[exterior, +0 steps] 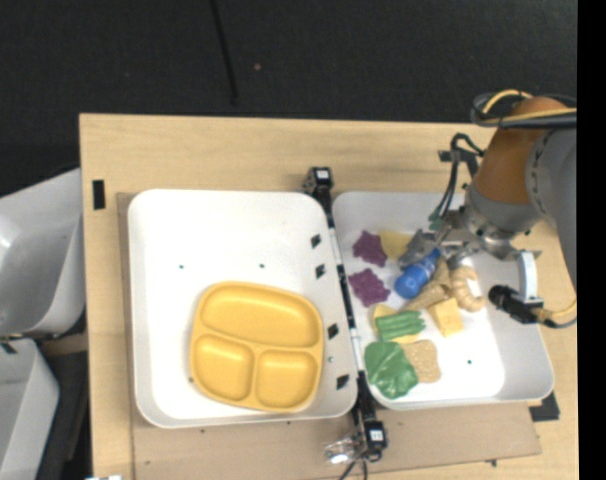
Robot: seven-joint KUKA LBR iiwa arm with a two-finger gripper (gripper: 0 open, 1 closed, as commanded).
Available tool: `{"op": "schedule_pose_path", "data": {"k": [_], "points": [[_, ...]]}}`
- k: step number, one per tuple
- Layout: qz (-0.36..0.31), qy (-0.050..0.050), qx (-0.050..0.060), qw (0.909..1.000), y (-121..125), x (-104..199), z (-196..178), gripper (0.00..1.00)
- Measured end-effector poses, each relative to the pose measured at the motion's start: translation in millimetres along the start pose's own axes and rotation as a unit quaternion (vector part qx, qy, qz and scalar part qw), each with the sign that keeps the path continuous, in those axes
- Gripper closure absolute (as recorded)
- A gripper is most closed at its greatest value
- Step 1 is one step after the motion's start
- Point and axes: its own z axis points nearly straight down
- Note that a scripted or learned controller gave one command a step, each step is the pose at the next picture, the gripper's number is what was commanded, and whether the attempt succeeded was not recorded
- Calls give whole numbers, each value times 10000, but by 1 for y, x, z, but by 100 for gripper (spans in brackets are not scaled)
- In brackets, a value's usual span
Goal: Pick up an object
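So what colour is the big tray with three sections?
Yellow. The divided tray shows clearly in the camera view, lying in the left bin.

Even, bright overhead light is cast on the white bins [223, 208] (mild glare); soft focus and faint shadows are seen throughout.

Grey arm [553, 173] — orange band [508, 163], black cables.

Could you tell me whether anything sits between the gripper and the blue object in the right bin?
Nothing visible does: the gripper is directly at the blue object in the right bin. Yellow pieces crowd its right side, and purple pieces lie apart on its left.
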Motion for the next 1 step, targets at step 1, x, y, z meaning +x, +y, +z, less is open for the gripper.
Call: {"op": "schedule_pose_path", "data": {"k": [1], "points": [[-27, -19, -84, 10000, 68, 8, -41, 0]]}}
